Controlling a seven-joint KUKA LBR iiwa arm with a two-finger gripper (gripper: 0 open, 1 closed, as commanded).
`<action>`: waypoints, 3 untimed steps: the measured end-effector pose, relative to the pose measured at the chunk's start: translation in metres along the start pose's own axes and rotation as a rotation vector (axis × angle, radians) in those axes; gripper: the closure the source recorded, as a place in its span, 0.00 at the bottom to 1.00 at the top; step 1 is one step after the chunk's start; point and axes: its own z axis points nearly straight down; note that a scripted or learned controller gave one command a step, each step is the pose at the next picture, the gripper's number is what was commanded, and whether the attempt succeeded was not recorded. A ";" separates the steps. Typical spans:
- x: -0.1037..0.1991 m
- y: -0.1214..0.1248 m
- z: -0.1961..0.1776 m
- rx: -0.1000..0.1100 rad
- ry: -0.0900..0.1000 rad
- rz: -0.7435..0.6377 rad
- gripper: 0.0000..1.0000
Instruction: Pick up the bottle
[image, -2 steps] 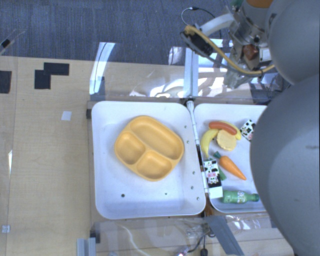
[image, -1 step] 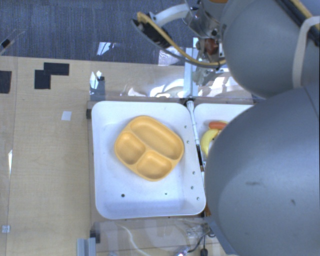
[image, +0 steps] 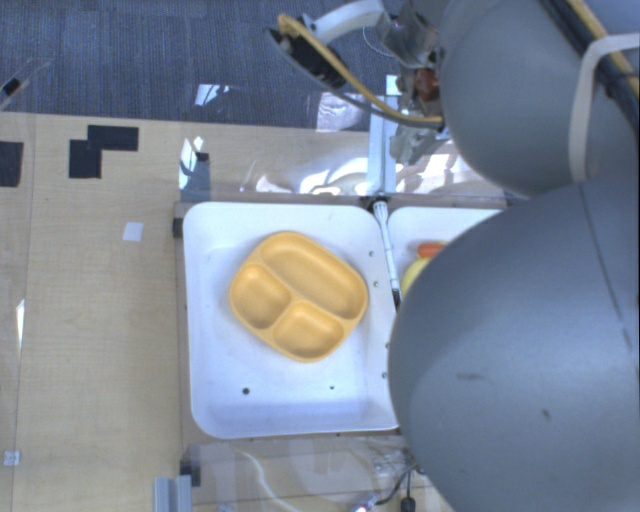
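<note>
The grey arm (image: 520, 330) bulks across the right side of the camera view and covers most of the right bin (image: 440, 222). At that bin's left edge a small orange thing (image: 430, 249) and a yellow thing (image: 411, 275) peek out from under the arm; I cannot tell whether either is the bottle. The gripper is hidden behind the arm's body.
The left bin (image: 215, 400) holds a yellow three-compartment plate (image: 297, 294) near its middle. A thin divider (image: 384, 250) separates the two bins. Cables and a yellow hose (image: 330, 60) hang at the top, over the far rim.
</note>
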 end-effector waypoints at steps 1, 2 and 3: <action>0.001 0.001 -0.010 -0.002 0.000 -0.002 1.00; -0.062 0.078 0.011 0.000 -0.006 -0.001 1.00; -0.061 0.077 0.002 -0.003 -0.008 -0.011 1.00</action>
